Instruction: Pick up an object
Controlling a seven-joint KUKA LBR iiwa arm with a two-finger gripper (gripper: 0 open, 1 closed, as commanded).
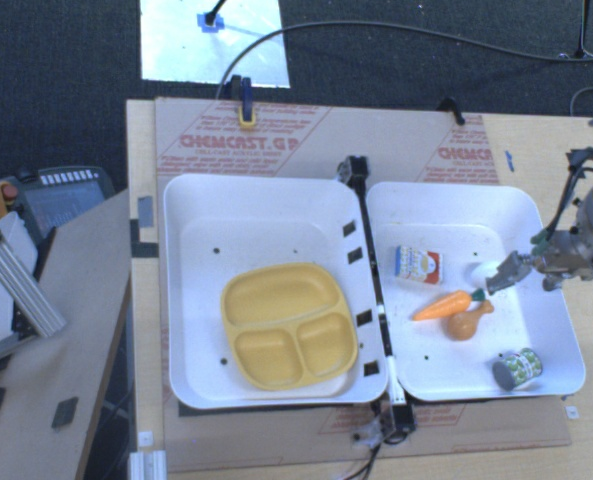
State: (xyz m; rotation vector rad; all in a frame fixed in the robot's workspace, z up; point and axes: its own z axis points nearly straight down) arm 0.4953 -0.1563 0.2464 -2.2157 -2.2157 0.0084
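1. Two shallow white bins sit side by side on a brown sheet printed with red lettering; the left bin (191,228) fills the middle of the frame and the right bin (536,238) lies right of centre.

2. In the left bin, a yellow divided tray (288,323) rests in the lower half, with one long compartment towards the top and two smaller ones below it.

3. The right bin holds a small carton (417,265) with a red and blue print, lying left of centre.

4. Just below and right of the carton, an orange carrot (442,307) lies at a slant, its green top pointing up and to the right.

5. A tan drumstick-shaped toy (466,323) sits touching the carrot's lower right side.

6. A small green and grey can (517,368) lies on its side near the lower right corner of that bin, well apart from the carrot.

7. The gripper (504,275) reaches in from the right edge of the frame and hangs over the right bin, just above and right of the carrot's green top, beside a small white object (483,269).

8. From here, I cannot tell how its pincer stands, and nothing is seen held in it
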